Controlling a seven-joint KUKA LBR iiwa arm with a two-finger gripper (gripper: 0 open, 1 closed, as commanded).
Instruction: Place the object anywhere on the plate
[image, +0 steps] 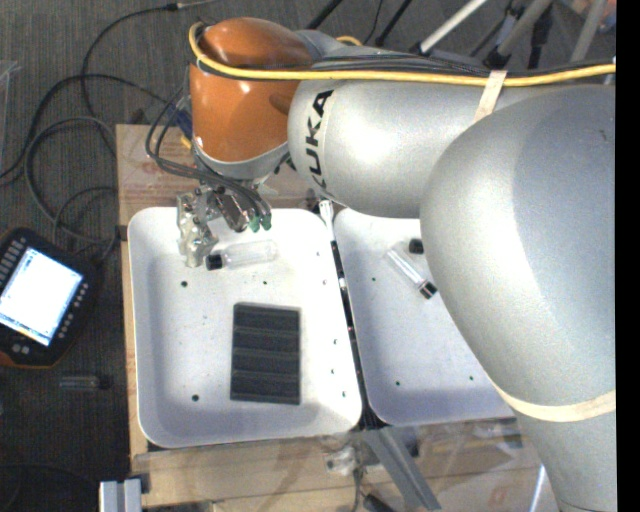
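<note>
The gripper (215, 230) hangs over the far end of the left bin (150, 330), just beside a clear vial (243, 253) with a black cap. Whether the jaws are open or gripping, I cannot tell. The dark ribbed plate (266, 353) lies nearer to the camera than the vial. It seems best to close on the vial's middle, then lift straight.

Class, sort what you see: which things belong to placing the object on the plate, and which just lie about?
Job in hand:
clear tube
dark ribbed plate
gripper

Lying about:
second tube
handheld screen
cables
</note>
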